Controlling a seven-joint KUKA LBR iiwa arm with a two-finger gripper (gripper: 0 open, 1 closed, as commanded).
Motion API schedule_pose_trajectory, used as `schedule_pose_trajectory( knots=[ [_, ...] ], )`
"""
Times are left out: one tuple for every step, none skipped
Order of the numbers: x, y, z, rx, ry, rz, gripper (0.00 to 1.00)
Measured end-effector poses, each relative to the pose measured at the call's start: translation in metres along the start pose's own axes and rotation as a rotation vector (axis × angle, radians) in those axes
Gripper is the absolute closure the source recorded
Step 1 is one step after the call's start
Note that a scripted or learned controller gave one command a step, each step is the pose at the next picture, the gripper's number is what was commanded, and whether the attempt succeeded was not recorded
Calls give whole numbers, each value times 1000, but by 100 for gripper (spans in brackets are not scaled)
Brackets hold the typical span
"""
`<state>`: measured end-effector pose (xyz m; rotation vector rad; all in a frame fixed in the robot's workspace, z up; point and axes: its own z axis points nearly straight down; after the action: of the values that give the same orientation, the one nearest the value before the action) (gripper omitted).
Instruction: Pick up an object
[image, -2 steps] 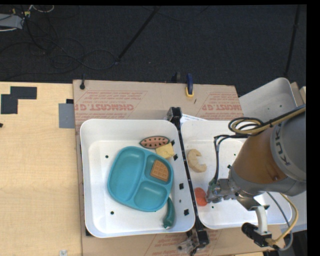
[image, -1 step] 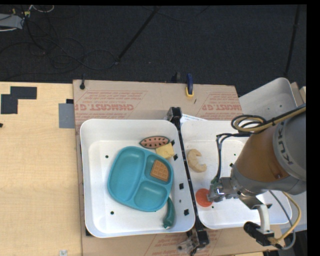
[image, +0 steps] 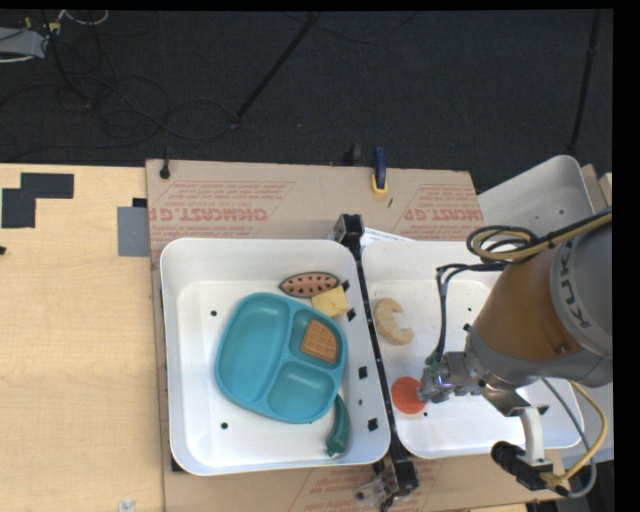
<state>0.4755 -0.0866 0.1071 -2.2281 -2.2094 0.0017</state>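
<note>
In the right bin (image: 460, 440) a flat red-orange round piece (image: 405, 396) lies near the left wall, toward the front. My gripper (image: 432, 384) is low over the bin floor, just to the right of that piece and touching or nearly touching its edge. A tan croissant-shaped piece (image: 391, 321) rests farther back in the same bin. The left bin (image: 185, 330) holds a teal divided plate (image: 278, 357) with a waffle piece (image: 320, 342) in one section.
Behind the plate lie a brown seeded oval (image: 309, 284) and a yellow wedge (image: 330, 302). A teal-green pod shape (image: 338, 428) sits at the left bin's front right. The black divider (image: 365, 340) runs between bins. My grey-and-orange arm (image: 540, 320) covers the right bin's right half.
</note>
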Motion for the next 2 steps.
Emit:
schedule_pose_trajectory(
  knots=[
    [92, 108, -86, -16, 1, -21, 100],
    [96, 62, -80, 4, -1, -6, 100]
  ],
)
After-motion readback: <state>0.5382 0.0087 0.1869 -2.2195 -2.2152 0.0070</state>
